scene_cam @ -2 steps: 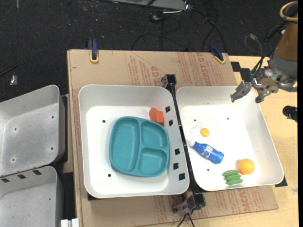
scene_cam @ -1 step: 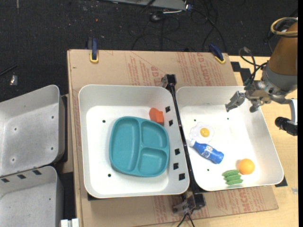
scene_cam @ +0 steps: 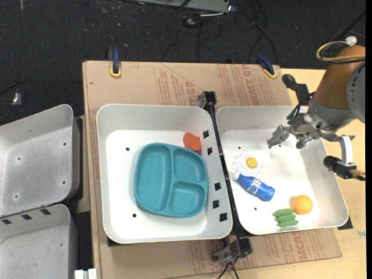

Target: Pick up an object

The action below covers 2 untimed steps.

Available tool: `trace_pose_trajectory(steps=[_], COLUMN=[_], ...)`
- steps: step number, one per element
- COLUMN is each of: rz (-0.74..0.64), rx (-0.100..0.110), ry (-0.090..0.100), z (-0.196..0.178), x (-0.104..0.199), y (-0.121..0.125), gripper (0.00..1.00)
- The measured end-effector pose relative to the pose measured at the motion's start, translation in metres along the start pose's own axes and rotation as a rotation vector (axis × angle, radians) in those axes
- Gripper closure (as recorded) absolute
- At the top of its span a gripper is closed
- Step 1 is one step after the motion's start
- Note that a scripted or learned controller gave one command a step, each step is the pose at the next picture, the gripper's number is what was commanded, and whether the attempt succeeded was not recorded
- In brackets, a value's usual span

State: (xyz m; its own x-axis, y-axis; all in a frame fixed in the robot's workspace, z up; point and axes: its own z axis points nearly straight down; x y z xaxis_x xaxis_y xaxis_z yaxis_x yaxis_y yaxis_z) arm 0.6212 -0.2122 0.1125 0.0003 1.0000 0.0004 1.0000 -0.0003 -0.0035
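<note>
In the right bin (scene_cam: pixel 325 173) lie a white fried egg with a yellow yolk (scene_cam: pixel 248 163), a blue bottle (scene_cam: pixel 256 187) on its side just below it, an orange (scene_cam: pixel 301 204) and a green pea pod (scene_cam: pixel 285 217) near the front. My gripper (scene_cam: pixel 290 137) hovers over the bin's back right part, up and right of the egg, with its two fingers spread apart and nothing between them. In the left bin a teal divided plate (scene_cam: pixel 171 180) lies flat, with a small orange-red block (scene_cam: pixel 192 141) at its far right corner.
A black divider (scene_cam: pixel 218 161) with clips runs between the two bins. The bins rest on a cardboard sheet (scene_cam: pixel 174 80) held by blue and yellow clamps at the back. Spare white bin lids (scene_cam: pixel 35 156) lie to the left of the bench.
</note>
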Motion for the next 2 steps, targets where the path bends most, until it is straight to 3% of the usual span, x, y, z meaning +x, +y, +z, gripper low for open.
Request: trace_pose_trajectory(steps=[1, 2], rz=[-0.001, 0.001], rx=[-0.007, -0.009], ry=[-0.002, -0.003], z=[-0.015, -0.060], x=[0.000, -0.004], y=[0.002, -0.002], gripper=[1.00, 1.00])
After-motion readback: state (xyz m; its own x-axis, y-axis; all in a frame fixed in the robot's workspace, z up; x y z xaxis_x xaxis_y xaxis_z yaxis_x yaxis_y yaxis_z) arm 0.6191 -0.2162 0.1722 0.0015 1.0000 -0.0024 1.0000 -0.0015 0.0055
